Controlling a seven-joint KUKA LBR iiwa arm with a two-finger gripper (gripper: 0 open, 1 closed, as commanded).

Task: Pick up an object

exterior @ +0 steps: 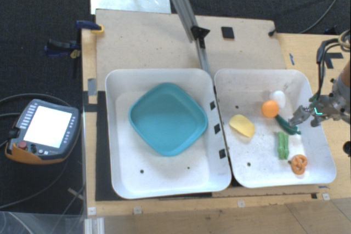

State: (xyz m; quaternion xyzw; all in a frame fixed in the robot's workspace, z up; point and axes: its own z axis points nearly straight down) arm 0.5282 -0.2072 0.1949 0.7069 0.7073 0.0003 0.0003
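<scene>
The right bin [258, 82] holds several small objects. A yellow wedge [242, 125] lies at its left. An orange ball [270, 109] sits beside a white ball [278, 98]. A light green stick [282, 146] and an orange pretzel shape [299, 164] lie toward the front right. A dark green piece [286, 125] lies just right of the orange ball. My gripper [307, 117] hangs over the bin's right side, open, its left finger [299, 115] close to the dark green piece. Nothing shows between the fingers.
The left bin [123, 172] holds a large teal square plate [168, 118]. A grey pole [184, 0] slants over the bench to the bins' shared wall. A teach pendant [44, 131] lies on the floor at the left.
</scene>
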